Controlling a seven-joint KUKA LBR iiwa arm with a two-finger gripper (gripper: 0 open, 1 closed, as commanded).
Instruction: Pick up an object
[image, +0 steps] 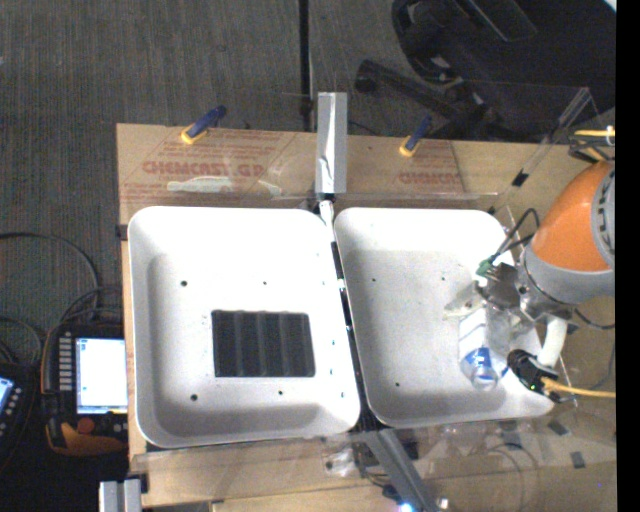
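A clear plastic bottle with a blue label (480, 360) lies near the right wall of the right bin (400, 250). The gripper (495, 305) hangs low over that bin's right side, just above and touching or nearly touching the bottle's upper end. Above it rises the arm's orange band (570, 230), reaching in from the right. A dark ribbed rectangular block (263, 343) lies flat in the middle of the left bin (170, 250), far from the gripper.
The bins meet along a central ridge (340, 290). A yellow cable (580, 392) and a black connector (525, 368) trail at the right bin's lower right corner. Two clamps (203, 124) (415, 138) hold the board behind the bins.
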